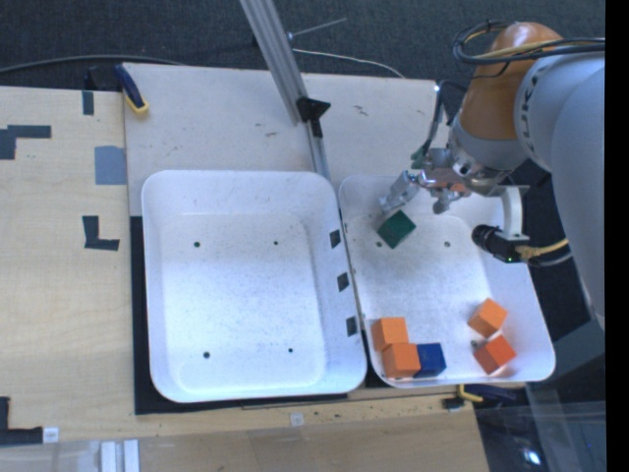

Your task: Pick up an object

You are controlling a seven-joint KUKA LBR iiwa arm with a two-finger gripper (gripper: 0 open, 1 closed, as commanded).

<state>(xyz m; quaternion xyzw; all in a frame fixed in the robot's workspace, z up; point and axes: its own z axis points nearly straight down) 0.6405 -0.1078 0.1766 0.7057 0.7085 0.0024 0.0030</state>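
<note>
While the gripper (425, 193) hangs over the right bin's (447, 283) far edge, finger state: can't tell. Green cube (397, 229) looks light, rigid; grip opposite flat faces.

Left bin (167, 264): white, finely speckled with dark dots. Right bin (447, 283): white, similarly speckled. Green block (397, 230): dark green. Blue block (428, 359): deep blue. Orange blocks: four, at (390, 331), (401, 360), (487, 317), (494, 353). Arm (560, 96): grey, orange band. Bench (59, 293): pale wood, grey and dark tape patches. Clamp handle (131, 88): blue and yellow.
</note>
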